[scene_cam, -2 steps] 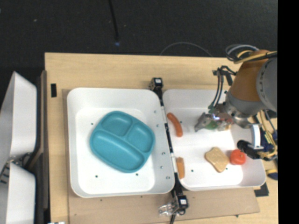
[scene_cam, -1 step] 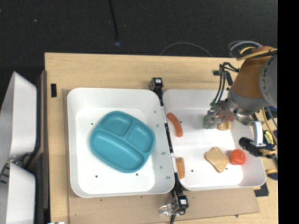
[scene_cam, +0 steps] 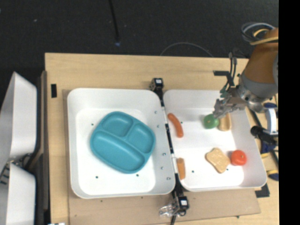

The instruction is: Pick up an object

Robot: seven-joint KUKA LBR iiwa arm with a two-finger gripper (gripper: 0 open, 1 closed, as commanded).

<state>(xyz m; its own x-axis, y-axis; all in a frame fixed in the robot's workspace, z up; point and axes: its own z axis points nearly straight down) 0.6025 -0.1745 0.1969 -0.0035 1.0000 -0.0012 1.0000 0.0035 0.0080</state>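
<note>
The right bin (scene_cam: 197,182) holds several toy foods: a green round piece (scene_cam: 210,122), a tan piece (scene_cam: 225,122) beside it, an orange sausage (scene_cam: 176,124), a slice of toast (scene_cam: 218,160), a red tomato (scene_cam: 238,158) and a small orange piece (scene_cam: 181,168) at the left wall. My gripper (scene_cam: 222,108) hangs over the bin's upper right, its tip just above the green and tan pieces. I see nothing held in it.
The left bin (scene_cam: 84,182) holds a teal divided plate (scene_cam: 123,141). A black clamp (scene_cam: 157,84) sits at the top of the seam between the bins, another clamp (scene_cam: 176,206) at the bottom. White boxes (scene_cam: 18,125) stand at the far left.
</note>
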